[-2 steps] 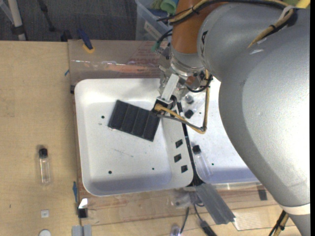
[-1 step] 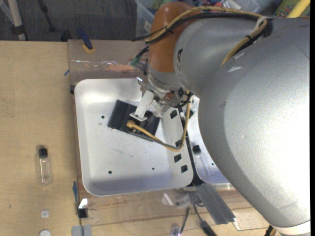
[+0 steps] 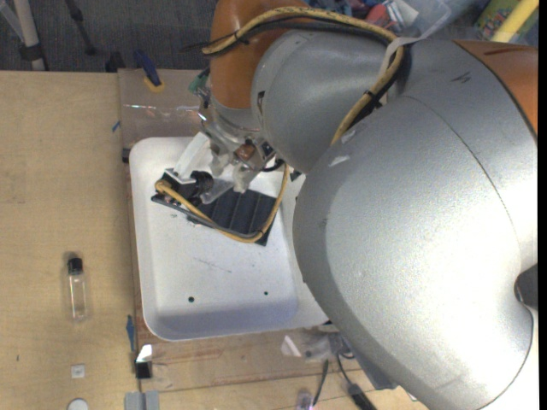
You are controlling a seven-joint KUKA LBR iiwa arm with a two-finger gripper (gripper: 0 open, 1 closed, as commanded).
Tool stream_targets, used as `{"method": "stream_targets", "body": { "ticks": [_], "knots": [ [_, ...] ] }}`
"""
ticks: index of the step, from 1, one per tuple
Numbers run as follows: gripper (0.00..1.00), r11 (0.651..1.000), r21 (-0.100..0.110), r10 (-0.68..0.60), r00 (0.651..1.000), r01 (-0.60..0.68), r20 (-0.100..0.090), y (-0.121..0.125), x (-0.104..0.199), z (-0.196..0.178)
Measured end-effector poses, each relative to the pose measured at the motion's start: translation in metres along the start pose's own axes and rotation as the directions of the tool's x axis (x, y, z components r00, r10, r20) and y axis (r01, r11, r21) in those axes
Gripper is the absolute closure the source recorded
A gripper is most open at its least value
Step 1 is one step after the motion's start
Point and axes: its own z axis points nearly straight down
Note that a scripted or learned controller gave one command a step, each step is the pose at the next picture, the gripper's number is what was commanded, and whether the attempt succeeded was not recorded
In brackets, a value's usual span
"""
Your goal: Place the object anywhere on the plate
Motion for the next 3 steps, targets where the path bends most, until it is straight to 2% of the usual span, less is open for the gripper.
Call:
{"method": "stream_targets", "body": {
  "ticks": [1, 2, 3],
  "knots": [
    [1.0, 0.834, 0.004, -0.551, 0.834, 0.551, 0.003, -0.035, -0.041, 0.073],
    [1.0, 0.572, -0.01, -0.82, 0.572, 0.82, 0.001, 0.015, 0.015, 0.099],
    [1.0, 0.144, -0.002, -0.99, 0.144, 0.99, 0.002, 0.038, -0.002, 0.051]
  ]
}}
